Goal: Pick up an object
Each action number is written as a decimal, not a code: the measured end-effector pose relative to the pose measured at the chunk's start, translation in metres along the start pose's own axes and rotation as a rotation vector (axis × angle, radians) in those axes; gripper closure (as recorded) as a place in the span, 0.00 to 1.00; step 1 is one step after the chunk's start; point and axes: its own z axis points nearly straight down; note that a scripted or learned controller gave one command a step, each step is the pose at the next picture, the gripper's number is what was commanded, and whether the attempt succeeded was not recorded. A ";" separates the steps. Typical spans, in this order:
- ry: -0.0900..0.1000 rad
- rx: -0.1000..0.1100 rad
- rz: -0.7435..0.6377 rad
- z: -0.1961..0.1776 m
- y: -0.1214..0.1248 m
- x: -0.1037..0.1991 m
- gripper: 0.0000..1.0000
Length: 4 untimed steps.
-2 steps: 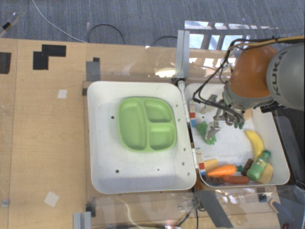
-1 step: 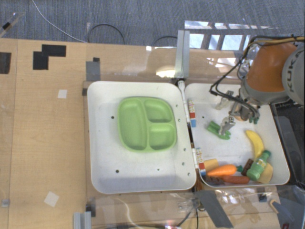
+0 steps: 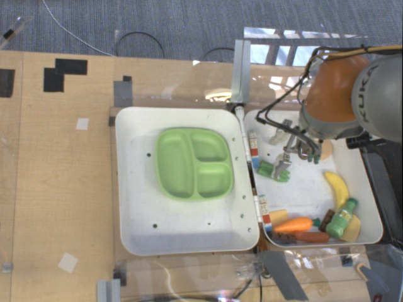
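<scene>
The gripper (image 3: 284, 163) hangs right over a small green toy (image 3: 275, 170) near the right bin (image 3: 371, 222)'s left wall, apparently touching it; whether it grips, I cannot tell; the toy looks light, rigid, slick plastic; best pinched across its middle.

White letters "KU" partly readable on the grey arm (image 3: 378, 99)

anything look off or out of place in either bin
Nothing stands out. The green divided plate lies flat in the left bin. The banana, carrot and green bottle lie loose in the right bin, unspilled.
</scene>
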 end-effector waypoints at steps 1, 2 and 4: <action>0.005 -0.004 0.074 0.000 -0.007 -0.004 0.00; 0.002 0.004 0.176 0.000 0.007 -0.005 0.00; -0.003 -0.001 0.210 -0.011 0.015 -0.016 1.00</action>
